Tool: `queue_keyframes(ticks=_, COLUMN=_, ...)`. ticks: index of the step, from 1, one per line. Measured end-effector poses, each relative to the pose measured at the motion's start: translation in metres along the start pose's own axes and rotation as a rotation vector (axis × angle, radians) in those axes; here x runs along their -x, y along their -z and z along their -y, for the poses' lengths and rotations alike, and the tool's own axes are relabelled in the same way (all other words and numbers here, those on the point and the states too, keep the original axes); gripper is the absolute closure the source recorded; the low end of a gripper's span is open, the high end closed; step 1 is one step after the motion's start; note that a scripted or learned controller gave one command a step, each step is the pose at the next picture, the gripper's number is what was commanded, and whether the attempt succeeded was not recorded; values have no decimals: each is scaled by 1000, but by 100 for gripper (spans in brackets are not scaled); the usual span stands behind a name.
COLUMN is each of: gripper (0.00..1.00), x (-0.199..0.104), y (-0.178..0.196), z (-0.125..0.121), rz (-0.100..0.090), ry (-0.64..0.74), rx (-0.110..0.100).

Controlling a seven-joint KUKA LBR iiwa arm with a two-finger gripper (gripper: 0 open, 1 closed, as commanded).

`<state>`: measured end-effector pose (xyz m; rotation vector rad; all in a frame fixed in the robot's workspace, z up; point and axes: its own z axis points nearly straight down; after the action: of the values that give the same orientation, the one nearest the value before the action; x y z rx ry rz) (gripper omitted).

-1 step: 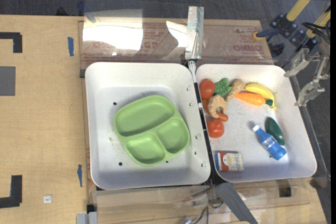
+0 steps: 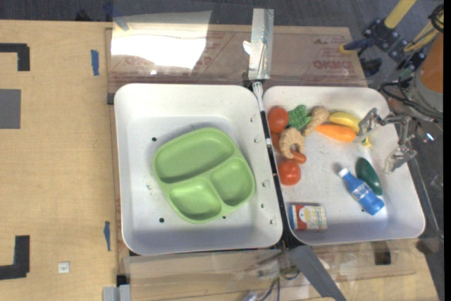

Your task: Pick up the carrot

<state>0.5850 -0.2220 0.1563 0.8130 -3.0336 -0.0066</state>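
Note:
The carrot (image 2: 337, 132), orange and tapered, lies flat in the upper middle of the right bin (image 2: 402, 222), just below a yellow banana (image 2: 344, 118). My gripper (image 2: 381, 142) hovers at the bin's right side, a little right of the carrot's thick end. Its metal fingers (image 2: 368, 122) are spread open with only bin floor between them. The carrot is untouched.
Around the carrot lie a tomato (image 2: 277, 118), a green leafy vegetable (image 2: 299, 115), a beige shrimp-like piece (image 2: 291, 141) and a second red piece (image 2: 289, 171). A dark green vegetable (image 2: 369, 175), a blue bottle (image 2: 363, 194) and a can (image 2: 308, 217) lie lower. The left bin (image 2: 134, 116) holds a green divided plate (image 2: 204, 173).

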Motion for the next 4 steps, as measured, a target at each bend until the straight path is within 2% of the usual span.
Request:
queue_keyframes(ticks=1, gripper=0, x=53, y=-61, z=-19, rz=7, ry=-14, rx=-8)
queue_keyframes(ticks=2, gripper=0, x=16, y=-67, z=-13, rz=9, ry=-245, rx=-9)
queue_keyframes(ticks=3, gripper=0, x=87, y=87, z=21, rz=17, ry=-132, rx=-16)
queue_keyframes(ticks=4, gripper=0, x=81, y=-61, z=0, rz=10, ry=-77, rx=-11)
